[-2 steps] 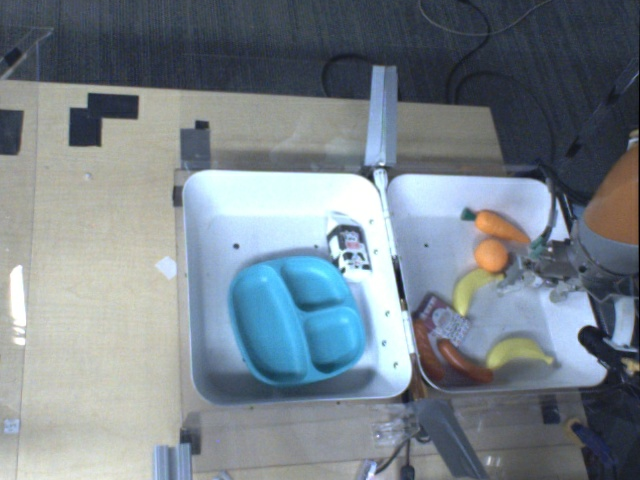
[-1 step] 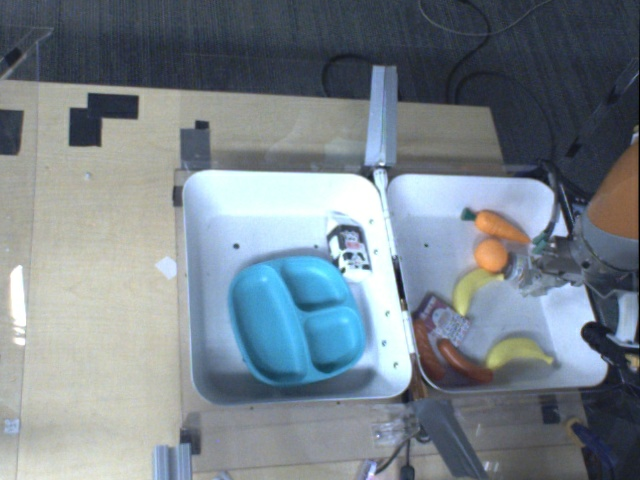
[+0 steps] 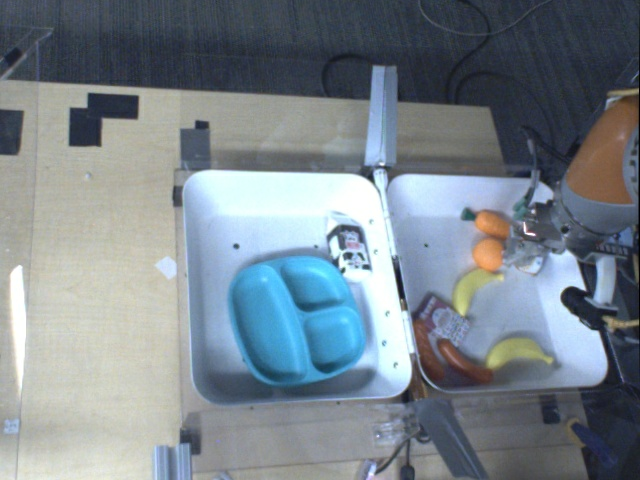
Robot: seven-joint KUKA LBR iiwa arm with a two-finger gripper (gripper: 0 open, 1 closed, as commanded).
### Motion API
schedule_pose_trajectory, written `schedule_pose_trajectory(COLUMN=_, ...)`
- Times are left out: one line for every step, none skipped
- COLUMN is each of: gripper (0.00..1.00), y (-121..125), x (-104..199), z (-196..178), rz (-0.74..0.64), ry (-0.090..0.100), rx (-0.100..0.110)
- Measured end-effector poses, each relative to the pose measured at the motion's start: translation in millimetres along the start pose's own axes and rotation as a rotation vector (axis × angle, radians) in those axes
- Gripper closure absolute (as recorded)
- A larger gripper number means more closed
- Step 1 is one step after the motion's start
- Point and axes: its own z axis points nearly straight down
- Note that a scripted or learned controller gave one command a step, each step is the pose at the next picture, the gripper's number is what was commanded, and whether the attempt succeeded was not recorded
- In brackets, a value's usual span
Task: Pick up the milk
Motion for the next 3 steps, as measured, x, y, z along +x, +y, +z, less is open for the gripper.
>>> schedule_pose_trajectory(gripper=1.0, y=-56.9, x=94.9, z=-43.7, rz=-0.18, ry=0.001, rx=0.001)
schedule_pose_trajectory(gripper=1.0, y=-117.5, x=172.9, z=-149.4, rz=-0.111, ry=0.0, rx=-0.001)
schedule_pose_trajectory(gripper=1.0, y=-126.8, x=235.3, z=-150.7, rz=-0.043, ry=-0.001, rx=0.001)
